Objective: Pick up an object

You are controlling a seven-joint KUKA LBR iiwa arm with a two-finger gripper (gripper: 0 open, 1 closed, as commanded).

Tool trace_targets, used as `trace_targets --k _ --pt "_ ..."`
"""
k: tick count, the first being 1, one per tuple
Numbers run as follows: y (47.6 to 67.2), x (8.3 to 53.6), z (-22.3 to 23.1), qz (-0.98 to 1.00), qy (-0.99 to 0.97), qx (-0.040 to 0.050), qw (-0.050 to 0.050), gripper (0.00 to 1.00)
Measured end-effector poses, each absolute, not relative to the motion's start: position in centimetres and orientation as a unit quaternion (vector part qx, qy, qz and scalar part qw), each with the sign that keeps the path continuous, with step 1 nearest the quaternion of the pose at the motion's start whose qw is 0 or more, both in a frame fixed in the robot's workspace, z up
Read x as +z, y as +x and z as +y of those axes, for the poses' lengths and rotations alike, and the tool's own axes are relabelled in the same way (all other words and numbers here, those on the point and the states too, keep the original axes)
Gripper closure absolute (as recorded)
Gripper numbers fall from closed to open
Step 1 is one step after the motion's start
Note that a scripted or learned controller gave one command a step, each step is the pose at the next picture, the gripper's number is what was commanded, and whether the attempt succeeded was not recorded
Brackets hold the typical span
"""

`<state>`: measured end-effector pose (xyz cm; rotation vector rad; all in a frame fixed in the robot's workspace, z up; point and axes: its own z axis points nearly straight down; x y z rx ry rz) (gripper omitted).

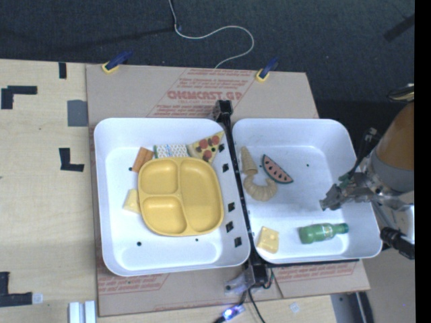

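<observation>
The right bin (296, 130) holds several toy foods. A green bottle (323, 232) lies on its side near the front right. A watermelon slice (276, 169) lies in the middle, and an ice cream cone (249, 161) and a tan croissant (261, 189) lie by the left wall. A yellow cheese piece (268, 239) lies at the front left. My gripper (333, 201) hangs over the right side of this bin, just above and behind the bottle, apart from it. Nothing shows in its grasp.
The left bin (114, 247) holds a yellow divided plate (180, 196), an orange piece (142, 159), a pizza slice (208, 145), a checkered item (171, 151) and a yellow wedge (130, 200). A black divider (232, 180) runs between the bins. The arm's orange band (403, 140) stands at the right.
</observation>
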<state>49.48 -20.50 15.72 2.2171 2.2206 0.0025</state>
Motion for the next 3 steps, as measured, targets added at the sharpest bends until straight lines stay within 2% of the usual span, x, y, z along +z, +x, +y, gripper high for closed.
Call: trace_targets --k 1,2,3 --pt "48.7 21.3 -20.0 0.708 0.706 0.0009 0.002 1.00" --pt "48.8 22.5 -20.0 0.708 0.706 0.0002 0.000 1.00" --pt "50.8 21.5 -14.7 0.709 0.705 -0.0001 -0.001 1.00"
